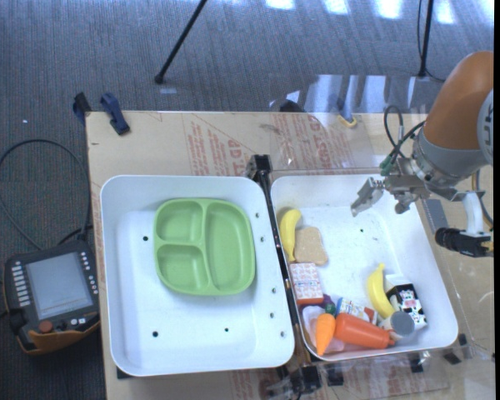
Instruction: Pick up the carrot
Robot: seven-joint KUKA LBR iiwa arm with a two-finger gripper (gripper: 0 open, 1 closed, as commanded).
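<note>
The carrot point(324, 333), a short orange cone, lies at the near edge of the right bin point(350, 198), wedged among other toy foods. My gripper point(383, 199) hovers over the far right part of that bin, well behind the carrot. Its two fingers are spread open with nothing between them.
Next to the carrot lie an orange bottle point(363, 331) with a grey cap, a red carton point(307, 283) and a black-and-white carton point(408, 303). Two bananas point(290, 228) point(377, 291) and a bread slice point(311, 245) share the right bin. A green divided plate point(205, 247) sits in the left bin point(133, 323).
</note>
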